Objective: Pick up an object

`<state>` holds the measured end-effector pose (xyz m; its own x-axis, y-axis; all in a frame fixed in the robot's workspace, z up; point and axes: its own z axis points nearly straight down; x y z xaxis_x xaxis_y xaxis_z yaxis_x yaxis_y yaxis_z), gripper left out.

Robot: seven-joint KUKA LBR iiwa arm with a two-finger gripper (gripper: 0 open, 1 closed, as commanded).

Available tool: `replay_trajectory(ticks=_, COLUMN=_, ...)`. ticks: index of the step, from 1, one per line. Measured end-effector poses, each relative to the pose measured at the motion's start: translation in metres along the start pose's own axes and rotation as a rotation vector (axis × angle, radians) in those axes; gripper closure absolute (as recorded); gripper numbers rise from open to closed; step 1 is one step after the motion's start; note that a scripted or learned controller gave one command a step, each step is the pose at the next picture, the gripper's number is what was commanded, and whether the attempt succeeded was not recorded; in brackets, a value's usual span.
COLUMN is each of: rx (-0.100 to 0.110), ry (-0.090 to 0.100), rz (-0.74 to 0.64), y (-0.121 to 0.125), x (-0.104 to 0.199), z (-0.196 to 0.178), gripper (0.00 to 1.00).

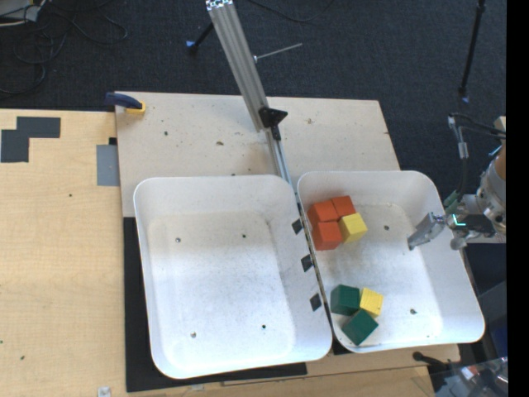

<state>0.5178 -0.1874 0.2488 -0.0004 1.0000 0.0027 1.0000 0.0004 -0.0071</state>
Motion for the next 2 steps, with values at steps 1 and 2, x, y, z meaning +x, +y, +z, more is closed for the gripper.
replay_trajectory(ticks=1, rx=-0.004, ry=-0.001, rz=0.002, y=0.001, x=-0.001, z=-0.002, gripper=0.0)
replay_trajectory(ticks=2, rx=0.001, ry=0.0, rz=0.001, y=0.008, x=0.0, z=0.045, gripper=0.0)
